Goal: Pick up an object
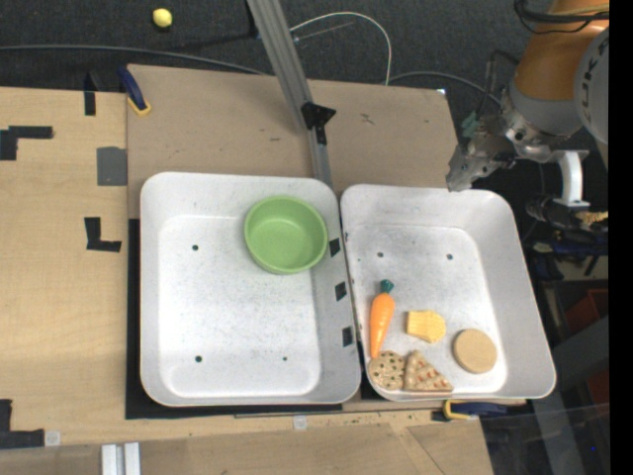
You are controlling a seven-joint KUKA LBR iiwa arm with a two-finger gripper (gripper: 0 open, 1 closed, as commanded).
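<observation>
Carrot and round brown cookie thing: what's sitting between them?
A yellow cheese wedge lies between the carrot and the round tan disc, seen in the camera view.

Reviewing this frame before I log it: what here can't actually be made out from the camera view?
- Gripper: small and dark against the dark gap behind the right bin; whether it is open or shut cannot be told.
- Arm: cut off by the top and right edges of the camera view.
- Round cookie and wedge-shaped piece: too small to tell whether they touch.
- Yellow object on the floor: too small to identify.
</observation>
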